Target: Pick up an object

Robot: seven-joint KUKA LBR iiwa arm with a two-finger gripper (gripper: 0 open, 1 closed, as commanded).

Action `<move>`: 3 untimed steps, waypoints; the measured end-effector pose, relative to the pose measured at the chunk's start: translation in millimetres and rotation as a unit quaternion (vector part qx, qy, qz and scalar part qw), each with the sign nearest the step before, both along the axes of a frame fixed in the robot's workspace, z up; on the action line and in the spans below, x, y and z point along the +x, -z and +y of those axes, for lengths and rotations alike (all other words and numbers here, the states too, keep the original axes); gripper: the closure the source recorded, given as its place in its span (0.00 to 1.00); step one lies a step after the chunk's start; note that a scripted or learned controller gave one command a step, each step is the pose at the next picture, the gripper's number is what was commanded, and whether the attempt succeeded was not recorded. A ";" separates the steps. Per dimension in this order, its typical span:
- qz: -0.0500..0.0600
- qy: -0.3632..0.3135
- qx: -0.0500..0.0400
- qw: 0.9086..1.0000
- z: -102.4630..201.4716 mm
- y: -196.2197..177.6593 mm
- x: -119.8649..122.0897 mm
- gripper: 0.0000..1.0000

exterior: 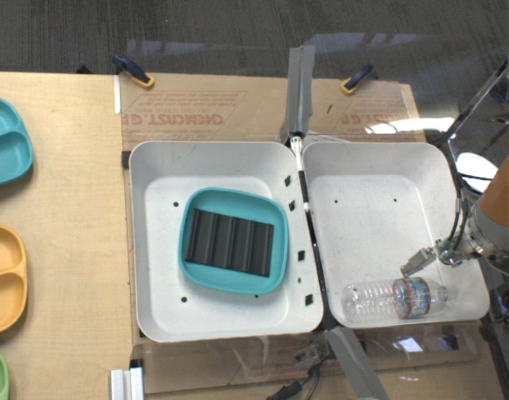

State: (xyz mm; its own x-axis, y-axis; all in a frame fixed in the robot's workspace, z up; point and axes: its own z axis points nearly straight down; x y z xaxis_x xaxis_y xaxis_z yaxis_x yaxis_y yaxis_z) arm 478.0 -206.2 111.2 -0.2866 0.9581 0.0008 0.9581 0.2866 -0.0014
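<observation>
In the camera view my pincer [421,262] hangs at lower right; how far it is open I cannot tell, and it has hold of nothing. The plastic bottle [393,299] lies on its side just below it in the right bin [362,173], so I judge I should drop straight down and close across its narrow width.

1. Two white bins side by side mid-frame: left bin [154,248], right bin [379,182].
2. In the left bin, a teal tray [234,280] bearing a black ribbed insert [232,241].
3. Lower right, a clear plastic bottle [394,299] lying on its side.
4. Just above the bottle, the gripper [422,259], reaching in from the right edge.
5. At the left edge, teal [4,142] and orange [2,280] plates.
</observation>
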 end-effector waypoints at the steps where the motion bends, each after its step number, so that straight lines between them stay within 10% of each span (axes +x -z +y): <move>1: -0.001 -0.077 0.000 0.997 21.1 -29.4 0.6 0.00; 2: -0.001 -0.166 0.000 0.986 57.3 20.7 0.9 0.00; 3: 0.000 -0.003 0.000 1.000 4.1 -32.5 0.0 0.00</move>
State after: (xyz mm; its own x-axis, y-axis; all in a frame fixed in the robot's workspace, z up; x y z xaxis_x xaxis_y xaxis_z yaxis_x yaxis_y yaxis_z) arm 478.0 -202.1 143.6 -0.2928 0.9562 0.0001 0.9562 0.2928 -0.0021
